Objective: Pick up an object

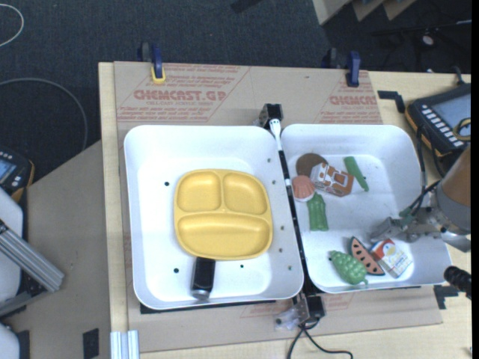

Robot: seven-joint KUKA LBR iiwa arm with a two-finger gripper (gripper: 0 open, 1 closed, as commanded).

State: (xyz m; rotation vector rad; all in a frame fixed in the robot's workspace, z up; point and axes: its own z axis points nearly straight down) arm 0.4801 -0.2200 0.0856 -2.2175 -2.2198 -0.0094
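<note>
Bins sit side by side: the left bin (142, 200) bears a yellow divided plate (222, 213) and, near its front edge, a dark bottle (202, 277). The right bin (397, 144) holds toy food: brown piece (322, 173), green pepper (318, 213), green bean (355, 173), watermelon slice (364, 254), small packet (394, 257). Gripper (394, 229) hovers at the right, just above the packet; whether it is open or closed cannot be told.

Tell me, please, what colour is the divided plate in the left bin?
Yellow: the divided plate is plain yellow all over, seen clearly in the camera view.
</note>
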